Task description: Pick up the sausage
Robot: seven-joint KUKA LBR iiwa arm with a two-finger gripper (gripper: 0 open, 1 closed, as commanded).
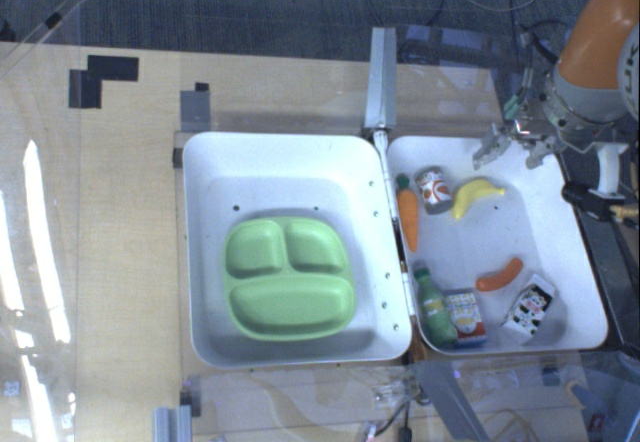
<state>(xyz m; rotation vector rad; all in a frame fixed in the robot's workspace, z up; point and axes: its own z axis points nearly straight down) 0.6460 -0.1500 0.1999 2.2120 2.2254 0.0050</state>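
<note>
The sausage [499, 274] is a short orange-red link lying at a slant on the floor of the right bin [560, 230], toward its front. My gripper [516, 146] hangs over the bin's back right corner, well behind the sausage and apart from it. Its two grey fingers are spread with nothing between them.
The right bin also holds a yellow banana [476, 196], a small can [431, 188], a carrot [408, 216], a green bottle [433, 306], a small box [465, 316] and a black-and-white carton [529, 308]. A green divided plate [290, 277] lies in the left bin [210, 230].
</note>
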